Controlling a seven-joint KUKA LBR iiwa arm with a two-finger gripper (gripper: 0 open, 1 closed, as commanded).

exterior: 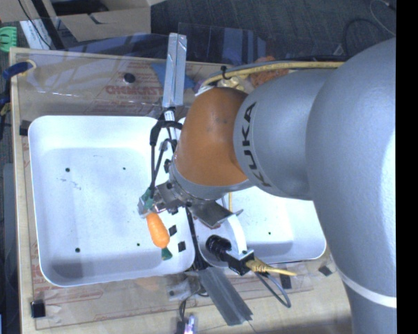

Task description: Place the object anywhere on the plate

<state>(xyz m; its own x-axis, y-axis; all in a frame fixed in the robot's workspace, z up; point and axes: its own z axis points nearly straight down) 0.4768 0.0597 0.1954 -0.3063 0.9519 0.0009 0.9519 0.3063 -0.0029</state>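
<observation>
The grey arm with its orange wrist band [209, 141] reaches over the wall between the two shallow white plastic bins, so that the tool [158, 225] hangs above the right part of the left white bin [76, 186], close to its near right corner. This posture seems meant to carry the object across toward the right white bin [292, 239], where a plate probably lies. The arm covers most of that bin and I cannot make out a plate with certainty.

The small orange carrot-shaped object [157, 230] sits directly under the tool, tilted, with its lower end beside a small green piece. It appears to be pinched between the dark fingers, which stand narrow around it, but the view from above is crowded, so this is my judgement. Whether the object is lifted or touches the bin floor, I cannot tell.
</observation>
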